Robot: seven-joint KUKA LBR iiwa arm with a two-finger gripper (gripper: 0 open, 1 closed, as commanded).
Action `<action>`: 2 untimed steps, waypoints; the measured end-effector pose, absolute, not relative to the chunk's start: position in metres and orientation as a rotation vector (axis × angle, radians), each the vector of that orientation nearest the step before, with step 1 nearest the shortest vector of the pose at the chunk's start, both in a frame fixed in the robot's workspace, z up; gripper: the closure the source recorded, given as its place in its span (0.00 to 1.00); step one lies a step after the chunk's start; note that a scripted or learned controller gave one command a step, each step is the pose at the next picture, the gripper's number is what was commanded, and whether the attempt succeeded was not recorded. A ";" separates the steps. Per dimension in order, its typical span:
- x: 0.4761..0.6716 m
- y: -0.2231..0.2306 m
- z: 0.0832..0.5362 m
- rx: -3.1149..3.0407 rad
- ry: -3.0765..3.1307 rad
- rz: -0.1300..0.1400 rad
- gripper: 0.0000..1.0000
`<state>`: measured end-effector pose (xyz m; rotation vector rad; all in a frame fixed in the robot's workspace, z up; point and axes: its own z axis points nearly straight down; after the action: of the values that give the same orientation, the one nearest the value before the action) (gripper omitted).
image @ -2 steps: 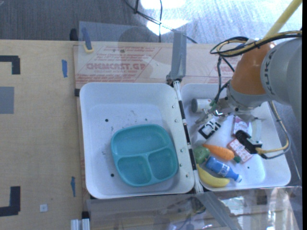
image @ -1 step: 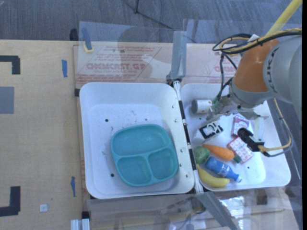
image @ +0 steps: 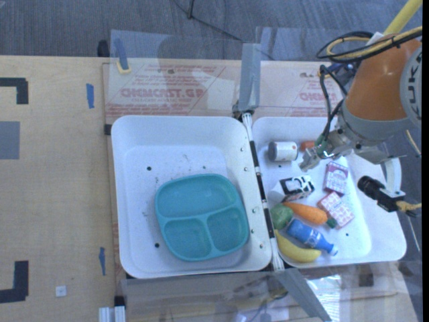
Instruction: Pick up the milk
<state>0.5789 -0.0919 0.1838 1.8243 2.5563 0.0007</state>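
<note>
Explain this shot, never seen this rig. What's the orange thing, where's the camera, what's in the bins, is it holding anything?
The orange and grey bulk at the right is a robot arm; its two-finger gripper hangs over the right bin. One fixed camera looks down at a slant on both bins. The left bin holds a teal divided tray. The right bin holds toy groceries: a small white can, a black-and-white milk carton, two pink boxes, a carrot, a blue bottle and a banana. I see nothing between the gripper's tips; the milk lies in the bin, just below the gripper.
</note>
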 end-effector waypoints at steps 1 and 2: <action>0.579 -0.092 0.184 1.825 2.556 0.001 0.00; 0.560 -0.107 0.113 1.849 2.513 0.023 0.00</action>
<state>0.5604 -0.1068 0.1134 1.8494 2.5125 0.0232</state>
